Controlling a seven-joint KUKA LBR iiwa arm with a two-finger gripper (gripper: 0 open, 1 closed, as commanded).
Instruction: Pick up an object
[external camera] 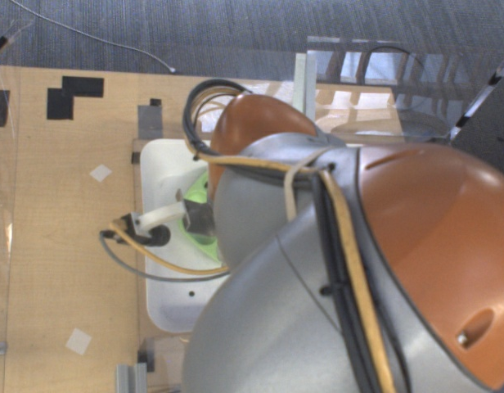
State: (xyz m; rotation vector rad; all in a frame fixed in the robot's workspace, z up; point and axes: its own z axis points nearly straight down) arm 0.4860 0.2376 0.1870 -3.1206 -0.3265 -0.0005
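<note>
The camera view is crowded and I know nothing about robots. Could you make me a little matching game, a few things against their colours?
Things:
1. bin
2. object in the bin
3. band on the arm
4. shapes on the bench top

Colours:
A. black
B. orange
C. white
D. bright green

Pairs: 1-C, 2-D, 3-B, 4-A

The tool hangs over the green object; its grip cannot be judged.
</note>
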